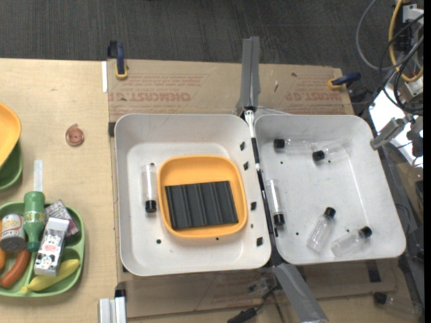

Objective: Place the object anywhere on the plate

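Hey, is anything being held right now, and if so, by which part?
Nothing is seen held. The clear plastic vial with a black cap lies loose in the left white bin, beside the orange plate.

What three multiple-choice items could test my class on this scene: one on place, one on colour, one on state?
1. Where is the orange plate?
A. left bin
B. right bin
C. wooden table

2. What colour is the cap of the vial beside the plate?
A. white
B. black
C. red

3. How does that vial rest?
A. standing on the plate
B. lying on the bin floor
C. stacked on another vial

Answers: A, the left bin's walls surround the plate; B, its lower end is black; B, it lies flat, left of the plate.
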{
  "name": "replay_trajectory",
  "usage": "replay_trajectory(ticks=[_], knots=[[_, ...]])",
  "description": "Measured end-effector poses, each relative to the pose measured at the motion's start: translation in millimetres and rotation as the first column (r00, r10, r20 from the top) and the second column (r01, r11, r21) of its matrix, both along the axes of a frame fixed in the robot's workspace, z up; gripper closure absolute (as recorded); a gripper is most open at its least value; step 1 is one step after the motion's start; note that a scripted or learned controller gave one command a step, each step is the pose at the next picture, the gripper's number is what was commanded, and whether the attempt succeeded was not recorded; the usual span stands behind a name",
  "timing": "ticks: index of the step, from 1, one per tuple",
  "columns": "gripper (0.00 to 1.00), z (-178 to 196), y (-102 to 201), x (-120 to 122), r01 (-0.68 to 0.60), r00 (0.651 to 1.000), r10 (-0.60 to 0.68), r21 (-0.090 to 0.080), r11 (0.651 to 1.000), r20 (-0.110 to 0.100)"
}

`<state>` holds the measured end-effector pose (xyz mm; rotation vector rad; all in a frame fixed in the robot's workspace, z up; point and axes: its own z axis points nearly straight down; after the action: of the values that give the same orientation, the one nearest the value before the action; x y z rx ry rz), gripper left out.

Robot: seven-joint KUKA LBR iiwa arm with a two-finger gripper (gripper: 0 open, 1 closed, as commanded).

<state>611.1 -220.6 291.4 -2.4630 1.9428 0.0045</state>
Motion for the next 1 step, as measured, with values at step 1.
replay_trajectory(ticks=[1], knots=[[0.0, 14.0, 9.9, 31.1, -0.215, 0.977, 0.215, 0.0, 0.977, 0.003]])
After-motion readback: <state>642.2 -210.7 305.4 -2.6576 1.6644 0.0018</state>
